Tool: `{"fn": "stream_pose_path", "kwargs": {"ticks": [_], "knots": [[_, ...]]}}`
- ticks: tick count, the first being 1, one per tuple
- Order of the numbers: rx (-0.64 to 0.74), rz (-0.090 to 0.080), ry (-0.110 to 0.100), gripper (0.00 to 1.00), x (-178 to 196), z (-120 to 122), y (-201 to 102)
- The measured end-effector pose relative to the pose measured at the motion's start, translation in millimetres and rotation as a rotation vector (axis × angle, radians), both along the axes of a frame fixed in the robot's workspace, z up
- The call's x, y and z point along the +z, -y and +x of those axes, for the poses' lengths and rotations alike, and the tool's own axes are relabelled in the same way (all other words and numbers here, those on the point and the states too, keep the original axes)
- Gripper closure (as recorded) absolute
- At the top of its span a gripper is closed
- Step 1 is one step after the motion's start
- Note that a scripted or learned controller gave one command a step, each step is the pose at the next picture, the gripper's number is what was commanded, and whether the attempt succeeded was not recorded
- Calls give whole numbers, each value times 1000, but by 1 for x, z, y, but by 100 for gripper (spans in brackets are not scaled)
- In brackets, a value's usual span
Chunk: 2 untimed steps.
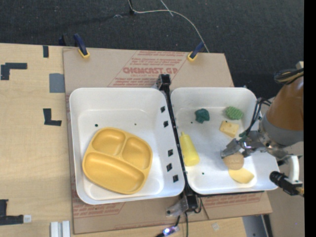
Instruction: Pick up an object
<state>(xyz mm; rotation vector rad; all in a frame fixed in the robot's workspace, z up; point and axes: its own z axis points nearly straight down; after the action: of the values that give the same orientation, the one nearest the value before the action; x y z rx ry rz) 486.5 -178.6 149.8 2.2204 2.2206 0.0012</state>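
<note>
My gripper (pixel 236 150) hangs low over the right bin (pixel 212 95), near its right wall. Directly beneath and touching its tip in the view lies a tan rounded piece (pixel 234 162). A pale yellow flat slice (pixel 242 176) rests just in front of that. A yellow wedge with holes (pixel 228 128) sits just behind the gripper. Further back are a green ridged piece (pixel 233 113) and a dark teal lump (pixel 202 115). A yellow bottle shape (pixel 188 150) lies along the bin's left wall.
The left bin (pixel 81 105) holds a yellow divided plate (pixel 117 160). A black divider clip strip (pixel 170 132) runs between the bins. The grey and orange arm (pixel 289 112) comes over the right bin's right rim.
</note>
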Motion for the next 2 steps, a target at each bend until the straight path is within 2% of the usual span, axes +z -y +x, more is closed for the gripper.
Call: {"fn": "stream_pose_path", "kwargs": {"ticks": [2], "knots": [[2,-2,3,100,118,14,3]]}}
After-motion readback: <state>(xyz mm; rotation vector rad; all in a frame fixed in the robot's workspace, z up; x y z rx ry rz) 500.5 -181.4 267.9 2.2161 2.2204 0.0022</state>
